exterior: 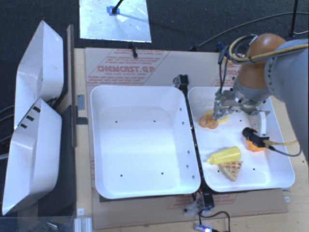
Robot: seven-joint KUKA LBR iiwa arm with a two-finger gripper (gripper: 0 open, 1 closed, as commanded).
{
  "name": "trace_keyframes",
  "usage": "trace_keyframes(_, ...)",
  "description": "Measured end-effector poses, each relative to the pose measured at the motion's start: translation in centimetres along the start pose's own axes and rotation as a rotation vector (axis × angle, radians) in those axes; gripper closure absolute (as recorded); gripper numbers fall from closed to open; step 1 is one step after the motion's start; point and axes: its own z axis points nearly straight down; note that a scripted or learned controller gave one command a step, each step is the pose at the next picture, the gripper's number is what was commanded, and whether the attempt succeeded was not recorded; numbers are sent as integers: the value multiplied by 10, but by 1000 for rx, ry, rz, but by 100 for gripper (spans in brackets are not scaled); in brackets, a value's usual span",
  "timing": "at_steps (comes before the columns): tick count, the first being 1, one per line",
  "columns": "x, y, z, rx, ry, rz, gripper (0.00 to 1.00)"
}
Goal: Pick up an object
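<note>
Grey arm with an orange band (289, 76) sits closest to the lens, reaching in over the right-hand shallow white bin (282, 175). Its two-finger gripper (220, 111) points down beside the orange-brown pretzel-shaped ring (209, 123). Whether it stands parted or closed cannot be told, and nothing is seen held. Judgement: it is posed to take the ring, the likeliest pick. A yellow plastic squeeze bottle (225, 154) and a tan waffle-textured wedge (232, 170) lie just beside each other, well clear of that approach. The left-hand white bin (145, 144) adjoins. Both bins rest on a red-printed cardboard sheet (126, 66) over dark carpet (203, 8). Spare white tubs (34, 144) stand at far left.
</note>
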Motion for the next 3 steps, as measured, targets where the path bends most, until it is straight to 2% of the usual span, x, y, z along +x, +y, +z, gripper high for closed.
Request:
trace_keyframes(1,6,9,-50,-8,-1,-1,100)
trace_keyframes(2,6,9,-91,-7,-1,-1,100)
trace_keyframes(3,49,-12,-101,-4,0,-4,100)
